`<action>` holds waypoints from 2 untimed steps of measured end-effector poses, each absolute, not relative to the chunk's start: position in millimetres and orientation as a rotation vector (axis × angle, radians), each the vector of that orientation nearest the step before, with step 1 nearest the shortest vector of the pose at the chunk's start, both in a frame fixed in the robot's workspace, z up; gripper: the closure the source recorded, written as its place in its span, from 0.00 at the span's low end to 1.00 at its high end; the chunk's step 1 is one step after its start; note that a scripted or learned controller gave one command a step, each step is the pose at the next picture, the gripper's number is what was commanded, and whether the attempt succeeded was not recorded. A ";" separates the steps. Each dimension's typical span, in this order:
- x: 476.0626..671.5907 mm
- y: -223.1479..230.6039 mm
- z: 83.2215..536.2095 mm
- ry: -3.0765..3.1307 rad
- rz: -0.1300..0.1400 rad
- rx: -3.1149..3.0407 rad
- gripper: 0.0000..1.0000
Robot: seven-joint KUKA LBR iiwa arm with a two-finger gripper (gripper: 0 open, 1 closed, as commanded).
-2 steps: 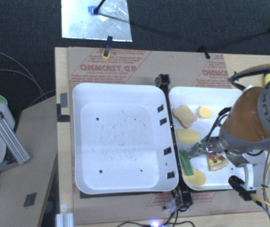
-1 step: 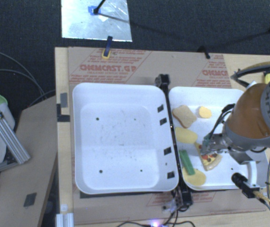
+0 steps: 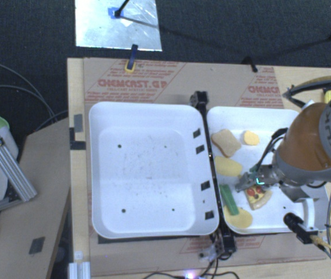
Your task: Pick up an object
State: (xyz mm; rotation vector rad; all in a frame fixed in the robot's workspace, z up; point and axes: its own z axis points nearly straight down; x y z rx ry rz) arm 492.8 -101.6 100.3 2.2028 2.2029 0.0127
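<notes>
Right bin (image 3: 273,114) holds all the objects. Near edge: yellow piece (image 3: 240,218), with a green stick (image 3: 230,200) beside it along the left wall. Pizza slice toy (image 3: 259,196) sits mid-bin, just under the end effector (image 3: 251,181); can't tell whether its fingers are open or closed, nothing visibly gripped. Past that: yellow chunk (image 3: 229,167), tan bread piece (image 3: 226,142), and a small yellow round (image 3: 250,138) by the far edge. Left bin (image 3: 148,170) sits alongside.

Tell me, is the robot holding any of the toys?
Can't tell. The gripper is low in the right bin, beside the pizza slice, but nothing shows between its fingers.
</notes>
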 end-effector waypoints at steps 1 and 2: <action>494.1 -101.6 111.1 2.203 0.016 2.200 1.00; 493.9 -101.6 110.7 2.203 0.016 2.200 0.00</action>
